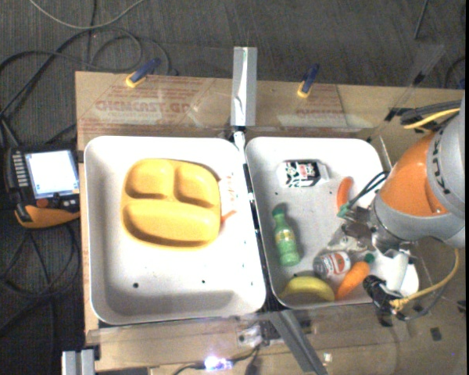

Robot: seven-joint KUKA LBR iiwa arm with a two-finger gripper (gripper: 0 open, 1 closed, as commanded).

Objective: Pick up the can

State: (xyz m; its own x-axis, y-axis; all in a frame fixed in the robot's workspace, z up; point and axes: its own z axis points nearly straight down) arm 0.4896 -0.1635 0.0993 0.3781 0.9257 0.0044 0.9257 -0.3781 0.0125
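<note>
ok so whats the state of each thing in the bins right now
can: on its side, right bin, touching the carrot
carrot: lying flat by the front wall
green bottle: lying down
banana: lying at the front wall
black and white carton: lying flat near the back
yellow tray: right way up, left bin

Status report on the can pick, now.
Tool low over right bin, finger state unclear. Can lying on its side by the tool, not held. Carrot and banana touching it, bottle close by.
</note>
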